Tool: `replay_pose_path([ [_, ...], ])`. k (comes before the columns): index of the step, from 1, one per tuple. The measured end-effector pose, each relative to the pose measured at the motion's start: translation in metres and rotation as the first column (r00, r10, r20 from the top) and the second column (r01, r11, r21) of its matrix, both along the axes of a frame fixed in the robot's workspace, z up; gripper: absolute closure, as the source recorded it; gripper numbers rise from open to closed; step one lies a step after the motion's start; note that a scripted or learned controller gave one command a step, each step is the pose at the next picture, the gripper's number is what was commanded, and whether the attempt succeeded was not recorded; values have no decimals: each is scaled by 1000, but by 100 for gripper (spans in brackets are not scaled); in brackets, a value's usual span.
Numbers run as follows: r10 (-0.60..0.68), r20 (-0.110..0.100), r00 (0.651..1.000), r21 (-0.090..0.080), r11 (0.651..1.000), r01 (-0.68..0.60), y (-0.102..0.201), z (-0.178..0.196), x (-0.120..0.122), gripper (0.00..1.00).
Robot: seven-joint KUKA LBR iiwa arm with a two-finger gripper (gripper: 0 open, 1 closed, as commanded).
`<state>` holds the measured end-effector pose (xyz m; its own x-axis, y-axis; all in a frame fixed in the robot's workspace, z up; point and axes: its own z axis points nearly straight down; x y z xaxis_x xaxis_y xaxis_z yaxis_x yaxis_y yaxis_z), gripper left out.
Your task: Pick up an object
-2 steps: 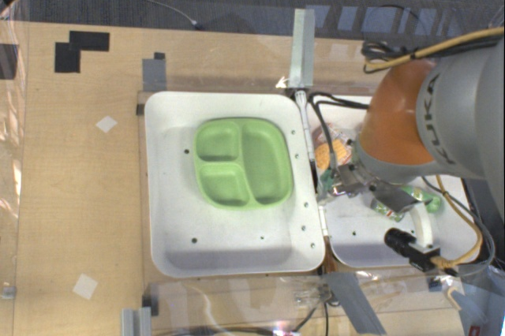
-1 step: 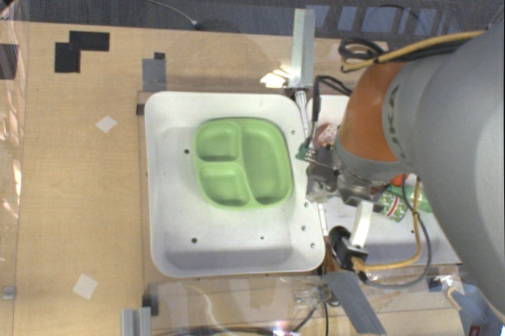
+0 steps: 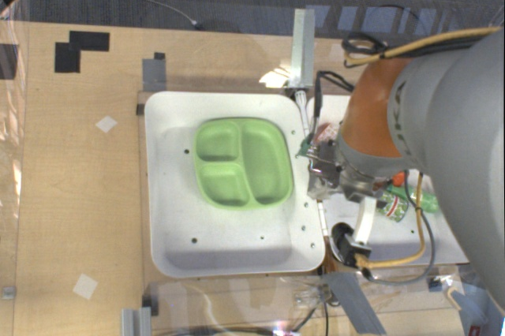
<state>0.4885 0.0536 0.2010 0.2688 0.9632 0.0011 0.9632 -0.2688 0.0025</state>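
A green bottle-like object (image 3: pixel 404 204) with a red and white label lay in the right bin (image 3: pixel 394 248), partly hidden under the robot's wrist, with a second small reddish item (image 3: pixel 325 134) showing nearer the bin's top left corner. The gripper (image 3: pixel 322 186) hung over the right bin close to the wall it shares with the left bin, so the green object lay just beside it on the side away from that wall. Whether the pincer was open or closed could not be told, since the wrist covered it. To pick well, the arm would probably need to centre over the green object, turn to span its narrow width, and descend clear of the bin wall. The left bin (image 3: pixel 170 240) held a light green divided plate (image 3: pixel 241 162) with three compartments, well apart from the gripper. The grey arm (image 3: pixel 454 145) with its orange band reached in from the right.
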Motion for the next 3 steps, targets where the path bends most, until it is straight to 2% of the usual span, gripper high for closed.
replay_pose_path([
  [1, 381, 3, 925, -2, 925, -381, -23, 38, 0, 100],
  [2, 800, 1, 600, -5, 600, -800, -13, 59, 4, 100],
  [3, 540, -2, 842, -1, 842, -540, 33, 14, 9, 100],
])
